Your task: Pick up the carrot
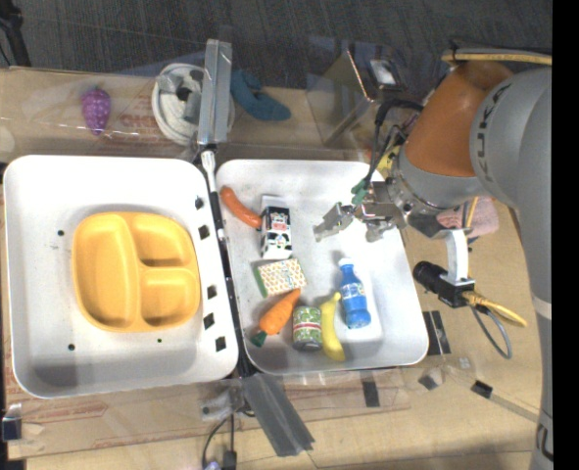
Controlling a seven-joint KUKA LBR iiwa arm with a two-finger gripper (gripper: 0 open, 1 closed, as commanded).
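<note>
the carrot (278,314) lies low in the right bin (392,346), toward the 7 o'clock corner of that bin's floor, tilted with its orange tip pointing up to about 1 o'clock and its green end down near the bin's front left rim. just to its right, at 3 o'clock, stands a small green can (308,328), and touching the can's far side is a yellow banana (332,329) lying along the front wall. at 12 o'clock from the carrot, just beside its tip, rests a tan box (278,276) with a green edge. above that box is a small black and white carton (275,230), and at its 10 o'clock lies an orange sausage (240,207) close to the bin's left wall. a blue bottle (353,296) with a white cap lies at 2 o'clock from the carrot, near the bin's middle right.

the gripper (336,219) hangs over the upper middle of the right bin, at about 1 o'clock from the carrot and well apart from it. nothing sits between its fingers; whether they are spread or closed i cannot tell from this angle. the grey arm (509,135) with its orange band comes in from 3 o'clock.

the left bin (34,194) holds a yellow divided tray (137,268). beyond the bins at 11 o'clock lie purple grapes (96,108).
</note>
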